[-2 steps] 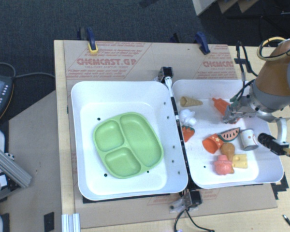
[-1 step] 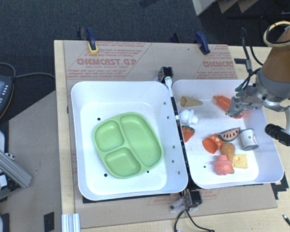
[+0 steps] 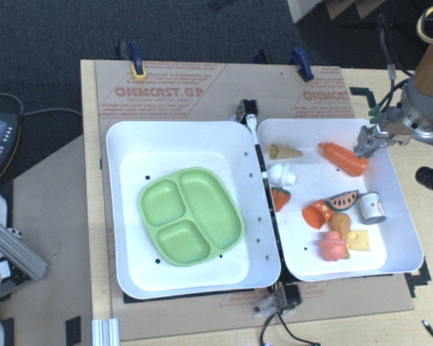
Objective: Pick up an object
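The grey-metal pincer (image 3: 366,144) hangs low over the far right part of the right shallow white plastic bin (image 3: 408,225), its tip just at the right end of the long orange carrot-shaped toy (image 3: 343,158). Whether it is released or clenched cannot be told from where I stand; nothing is seen lifted.

The carrot toy lies on the bin floor, immediately left of and below the pincer. Nearer to me than the pincer lie a watermelon-slice toy (image 3: 343,200), a small silver can (image 3: 372,208), a pink lumpy toy (image 3: 333,247) and a yellow cheese-like block (image 3: 359,240). Far left of the pincer, the other bin holds a green three-compartment plastic tray (image 3: 191,215).

Judgement: approach apparently complete; secure grasp and lift remain outstanding.
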`<act>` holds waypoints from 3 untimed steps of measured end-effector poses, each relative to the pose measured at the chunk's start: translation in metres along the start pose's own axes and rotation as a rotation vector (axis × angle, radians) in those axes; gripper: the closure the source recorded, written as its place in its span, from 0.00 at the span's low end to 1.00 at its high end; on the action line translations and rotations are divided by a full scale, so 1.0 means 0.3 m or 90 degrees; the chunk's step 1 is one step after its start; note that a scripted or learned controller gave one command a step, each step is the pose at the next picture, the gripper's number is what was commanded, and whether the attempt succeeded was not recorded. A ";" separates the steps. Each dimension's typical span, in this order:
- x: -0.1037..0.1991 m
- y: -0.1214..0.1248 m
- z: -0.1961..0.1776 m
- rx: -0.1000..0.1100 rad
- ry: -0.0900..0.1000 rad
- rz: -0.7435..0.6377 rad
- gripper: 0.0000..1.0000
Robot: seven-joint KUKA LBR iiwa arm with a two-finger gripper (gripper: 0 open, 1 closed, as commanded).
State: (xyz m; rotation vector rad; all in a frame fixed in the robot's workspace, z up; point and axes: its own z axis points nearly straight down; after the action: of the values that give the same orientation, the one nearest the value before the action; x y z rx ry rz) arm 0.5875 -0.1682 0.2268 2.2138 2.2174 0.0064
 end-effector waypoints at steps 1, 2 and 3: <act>0.000 0.002 0.006 0.004 0.001 0.000 1.00; 0.187 0.024 0.039 0.005 0.003 -0.003 1.00; 0.350 0.082 0.014 0.003 0.002 -0.003 1.00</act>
State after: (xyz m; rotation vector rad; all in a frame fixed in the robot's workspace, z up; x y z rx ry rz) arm 0.6119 -0.0630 0.2224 2.2128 2.2268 0.0054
